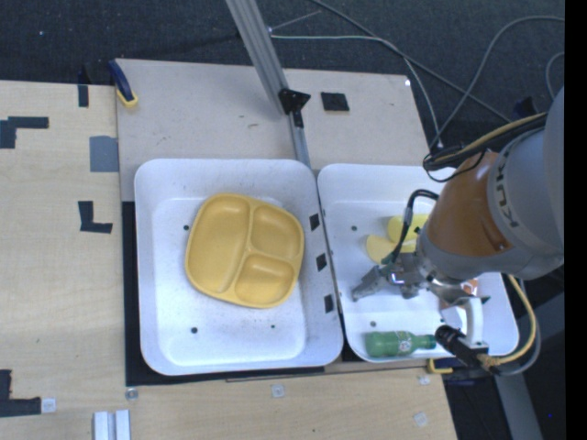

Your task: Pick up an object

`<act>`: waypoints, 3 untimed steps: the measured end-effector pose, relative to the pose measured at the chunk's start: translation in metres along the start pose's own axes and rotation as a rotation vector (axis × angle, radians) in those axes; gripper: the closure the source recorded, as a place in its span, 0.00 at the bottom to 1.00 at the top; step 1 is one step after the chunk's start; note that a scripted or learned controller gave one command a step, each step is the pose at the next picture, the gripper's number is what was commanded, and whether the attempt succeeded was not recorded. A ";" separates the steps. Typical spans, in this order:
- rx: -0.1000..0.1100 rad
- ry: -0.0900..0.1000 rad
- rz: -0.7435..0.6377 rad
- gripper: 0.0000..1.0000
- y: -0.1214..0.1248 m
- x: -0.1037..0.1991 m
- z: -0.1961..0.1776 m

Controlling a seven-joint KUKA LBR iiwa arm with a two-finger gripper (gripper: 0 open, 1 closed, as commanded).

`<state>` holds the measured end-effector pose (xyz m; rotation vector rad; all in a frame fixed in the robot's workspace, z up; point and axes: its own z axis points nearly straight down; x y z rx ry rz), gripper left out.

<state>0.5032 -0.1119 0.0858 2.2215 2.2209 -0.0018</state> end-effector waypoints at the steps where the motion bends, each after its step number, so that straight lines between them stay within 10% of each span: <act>1: -0.003 0.001 -0.001 1.00 0.001 0.001 -0.012; 3: -0.004 0.000 -0.001 1.00 0.014 -0.004 -0.121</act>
